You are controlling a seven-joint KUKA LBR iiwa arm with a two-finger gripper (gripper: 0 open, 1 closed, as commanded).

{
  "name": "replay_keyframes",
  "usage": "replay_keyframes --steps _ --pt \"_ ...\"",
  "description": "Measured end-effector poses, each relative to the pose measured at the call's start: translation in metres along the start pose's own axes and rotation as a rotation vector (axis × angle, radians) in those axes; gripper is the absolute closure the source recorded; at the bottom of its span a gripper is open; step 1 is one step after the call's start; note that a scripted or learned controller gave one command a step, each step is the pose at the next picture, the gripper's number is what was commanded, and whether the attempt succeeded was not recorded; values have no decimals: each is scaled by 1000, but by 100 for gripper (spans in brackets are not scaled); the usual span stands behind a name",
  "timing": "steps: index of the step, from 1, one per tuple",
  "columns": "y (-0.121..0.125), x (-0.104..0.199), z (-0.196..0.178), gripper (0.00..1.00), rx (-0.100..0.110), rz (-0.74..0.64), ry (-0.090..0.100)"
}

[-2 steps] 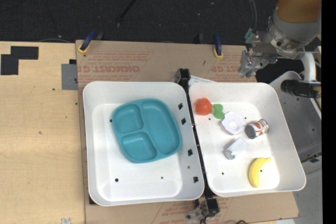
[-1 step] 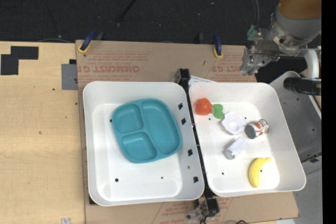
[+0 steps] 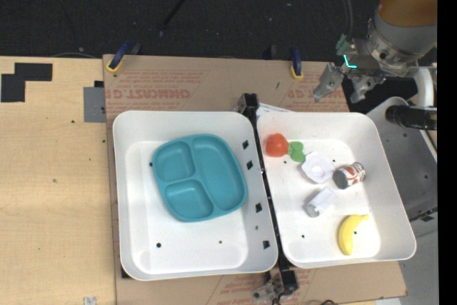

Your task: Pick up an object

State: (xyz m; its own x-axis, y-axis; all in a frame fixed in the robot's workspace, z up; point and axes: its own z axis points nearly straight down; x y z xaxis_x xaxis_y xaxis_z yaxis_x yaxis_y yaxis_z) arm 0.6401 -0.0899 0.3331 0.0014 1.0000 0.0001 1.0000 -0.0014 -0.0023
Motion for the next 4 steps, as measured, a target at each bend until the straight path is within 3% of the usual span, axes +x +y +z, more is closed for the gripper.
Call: replay_keyframes --steps 1,2,3,4 --pt "0 -1 -10 100 0 0 0" --pt "0 -1 -10 0 1 0 0" --pt "0 -1 -20 100 1 0 0" --pt "0 -1 -19 0 1 -1 0"
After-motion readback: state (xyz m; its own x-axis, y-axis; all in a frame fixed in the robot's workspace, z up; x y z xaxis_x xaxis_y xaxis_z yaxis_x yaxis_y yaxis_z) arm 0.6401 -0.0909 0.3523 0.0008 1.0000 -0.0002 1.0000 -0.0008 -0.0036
